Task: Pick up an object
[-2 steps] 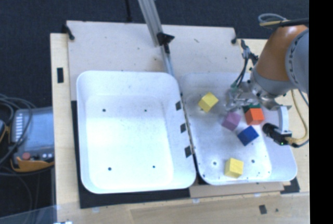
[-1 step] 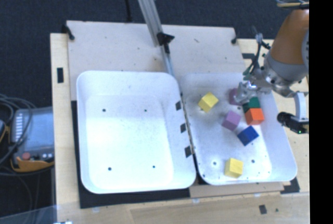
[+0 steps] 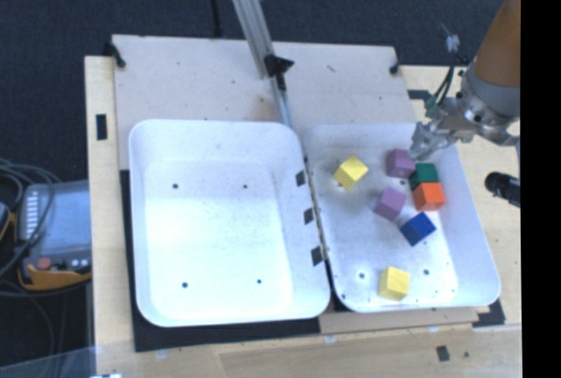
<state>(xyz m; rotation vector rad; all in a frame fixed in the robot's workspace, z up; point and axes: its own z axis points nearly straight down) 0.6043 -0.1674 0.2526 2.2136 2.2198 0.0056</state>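
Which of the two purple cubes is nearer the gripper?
The upper purple cube, right beside the gripper and next to the green cube. The other purple cube lies lower, toward the blue cube.

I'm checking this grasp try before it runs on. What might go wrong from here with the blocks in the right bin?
1. The gripper hangs over a tight cluster: a purple block, the green block and the orange block sit nearly touching, so coming down could nudge a neighbour or catch two at once.
2. That cluster lies near the right bin's far wall, so a pushed block might jam against it.
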